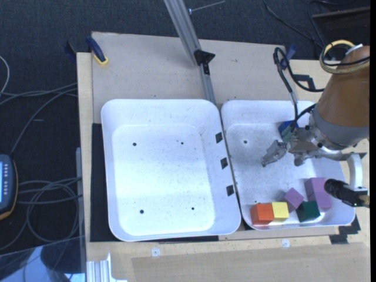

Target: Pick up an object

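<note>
The robot arm point(343, 98) comes in from 3 o'clock and hangs over the right bin point(252, 119). It is grey with a big orange band near the wrist. Its gripper point(276, 153) sits above the middle of the right bin and points toward 9 o'clock. The two fingers point(271, 155) look close together with nothing between them, so the pincer is narrow and holds no block. The blocks sit in a little bunch at the 5 o'clock corner of the right bin, well apart from the gripper. The orange block point(262, 212) is farthest toward 9 o'clock in the bunch (it has a red side facing the near edge). The yellow block point(279, 210) is touching it on the 3 o'clock side. A small purple block point(294, 197) is tilted just past the yellow one. The green block point(307, 210) sits just beside that, and a bigger purple block point(320, 191) stands at 12 o'clock from the green one. The left bin point(117, 116) is white with tiny dark specks. A grey metal pole point(185, 28) slants down from 12 o'clock toward the gap between the bins.
</note>
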